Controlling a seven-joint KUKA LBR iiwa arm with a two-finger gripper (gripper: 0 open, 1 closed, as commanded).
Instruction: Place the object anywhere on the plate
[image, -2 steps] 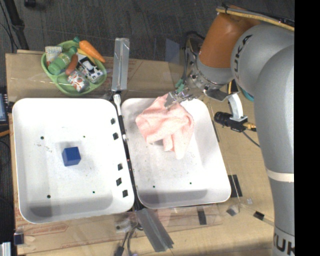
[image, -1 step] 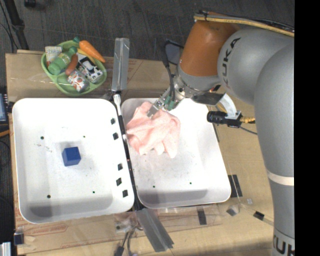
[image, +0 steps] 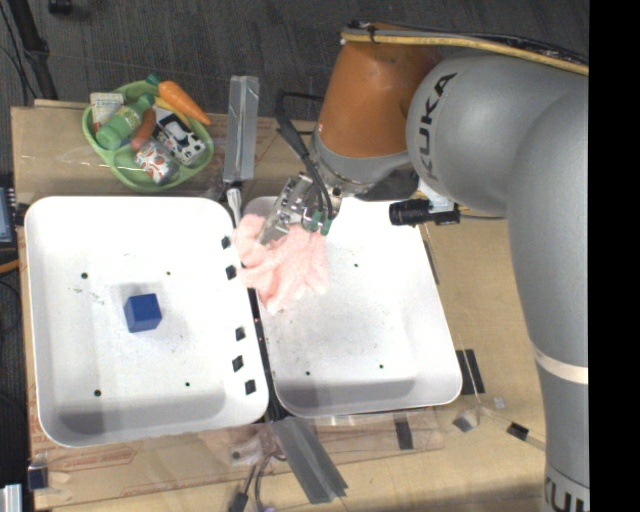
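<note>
Camera view, read from its left edge across: far to the gripper's left, and a little below it in frame, a blue cube (image: 143, 311) sits alone on the floor of the left bin (image: 60, 400). Up and to the gripper's left, beyond the bins, a green bowl (image: 118, 168) holds a jumble of toy food, an orange carrot (image: 182, 99) among them. A grey bar (image: 240, 130) stands just left of the gripper on the bench (image: 480, 300), above the seam between the bins. The gripper (image: 292, 218) hangs from the arm (image: 480, 120), below its orange band, over the top left corner of the right bin (image: 430, 350). Directly under it, and touching it, lies a pink, soft-looking object (image: 285, 265), crumpled and spread down and slightly left from the fingertips, close against the bin's left wall. The fingers press into the upper part of this pink thing, but whether they are spread or pinched on it cannot be told from this angle. To the gripper's right the arm's grey bulk rises over the bench.
</note>
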